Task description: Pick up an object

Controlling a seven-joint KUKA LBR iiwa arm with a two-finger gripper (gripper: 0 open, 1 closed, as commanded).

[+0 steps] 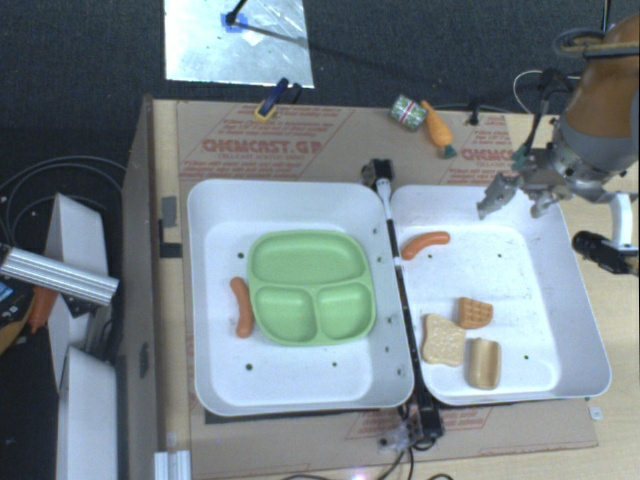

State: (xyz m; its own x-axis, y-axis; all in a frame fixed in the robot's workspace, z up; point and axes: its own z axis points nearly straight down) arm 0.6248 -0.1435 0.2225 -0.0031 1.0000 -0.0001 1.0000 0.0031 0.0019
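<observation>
My gripper [516, 202] hangs open above the far right corner of the right bin [545, 258], with nothing between its two fingers. In that bin lie a sausage [425, 242] near the left wall, a waffle piece [474, 313], a slice of bread [443, 339] and a bread roll [483, 362] toward the front. The left bin [215, 268] holds a green divided plate [311, 286] and a second sausage [241, 307] just left of the plate.
A small green can [408, 111] and a toy carrot [437, 128] lie on the cardboard behind the bins. A black clamp [380, 175] sits at the far end of the seam between bins. Cables and white boxes [60, 268] crowd the left side.
</observation>
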